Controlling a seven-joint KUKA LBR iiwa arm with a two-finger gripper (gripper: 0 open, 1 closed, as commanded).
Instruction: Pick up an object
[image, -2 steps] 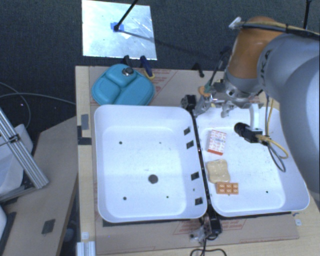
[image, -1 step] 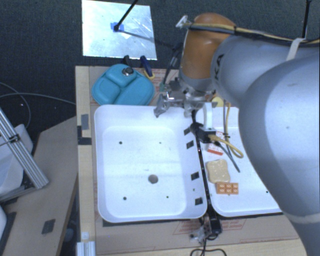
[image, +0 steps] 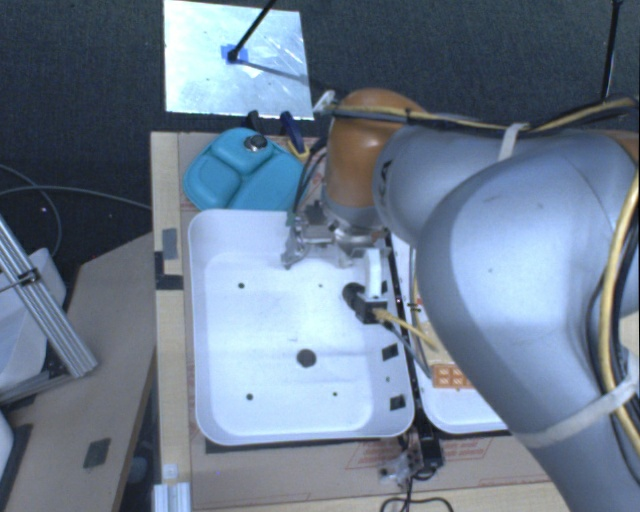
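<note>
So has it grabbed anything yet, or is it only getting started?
Nothing looks picked up yet. The arm has reached over the bins, and its gripper sits low at the far edge of the left bin, beside a blue container outside it. No object shows between its fingers. A small dark object lies on the bin floor. The grasp and lift remain.

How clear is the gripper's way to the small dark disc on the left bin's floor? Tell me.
Probably clear. The small dark disc lies alone on the left bin floor, nothing around it, and the gripper hangs over that bin's far edge.
</note>
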